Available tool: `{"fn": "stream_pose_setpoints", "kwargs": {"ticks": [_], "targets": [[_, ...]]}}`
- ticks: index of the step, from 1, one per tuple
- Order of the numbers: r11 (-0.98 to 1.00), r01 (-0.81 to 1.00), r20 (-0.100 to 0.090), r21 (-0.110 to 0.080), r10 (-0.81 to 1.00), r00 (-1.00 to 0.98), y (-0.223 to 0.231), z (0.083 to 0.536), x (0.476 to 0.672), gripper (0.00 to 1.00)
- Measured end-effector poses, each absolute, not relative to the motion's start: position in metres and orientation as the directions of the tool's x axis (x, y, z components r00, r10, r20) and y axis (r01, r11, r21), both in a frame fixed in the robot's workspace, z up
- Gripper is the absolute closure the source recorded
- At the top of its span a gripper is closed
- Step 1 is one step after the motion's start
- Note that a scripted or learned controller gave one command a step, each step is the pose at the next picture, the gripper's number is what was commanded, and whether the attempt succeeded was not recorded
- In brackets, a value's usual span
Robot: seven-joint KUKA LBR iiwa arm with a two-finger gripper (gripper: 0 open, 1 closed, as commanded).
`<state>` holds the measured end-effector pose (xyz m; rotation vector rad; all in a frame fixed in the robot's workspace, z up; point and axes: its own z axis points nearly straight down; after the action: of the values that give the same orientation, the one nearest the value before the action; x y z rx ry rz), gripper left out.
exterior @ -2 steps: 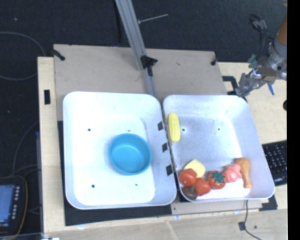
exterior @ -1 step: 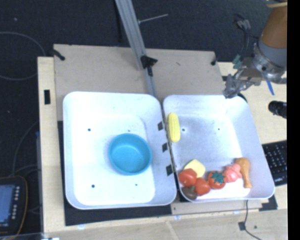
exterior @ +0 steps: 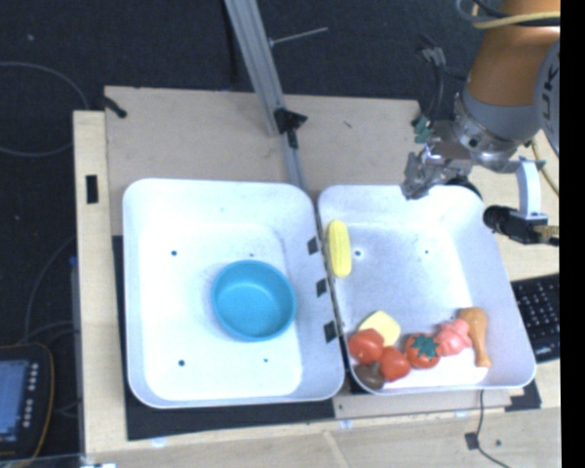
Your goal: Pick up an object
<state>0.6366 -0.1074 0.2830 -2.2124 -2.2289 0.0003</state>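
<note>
With the gripper (exterior: 421, 178) poised above the right bin's (exterior: 487, 252) far rim, its grip state impossible to tell, the arm should descend squarely over the isolated corn cob (exterior: 338, 248).

Two shallow white bins sit side by side on the bench (exterior: 205, 135). The left bin (exterior: 156, 213) holds a blue bowl (exterior: 253, 300) near its centre. In the right bin (exterior: 439, 232), a yellow corn cob (exterior: 338, 248) lies against the wall nearest the left bin. Along that bin's near edge cluster a yellow block (exterior: 380, 326), red tomatoes (exterior: 368, 345), a pink piece (exterior: 453, 336) and an orange piece (exterior: 477, 333). The gripper (exterior: 421, 178) hovers above the right bin's far rim, carrying nothing visible.
</note>
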Motion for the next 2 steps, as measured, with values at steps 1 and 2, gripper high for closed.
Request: {"fn": "stream_pose_setpoints", "kwargs": {"ticks": [1,2], "targets": [[0.009,1.000,0.002,-0.003,1.000,-0.009,-0.045,0.274,0.630,1.00],[0.008,1.000,0.001,-0.004,1.000,-0.008,0.010,0.257,0.629,1.00]]}}
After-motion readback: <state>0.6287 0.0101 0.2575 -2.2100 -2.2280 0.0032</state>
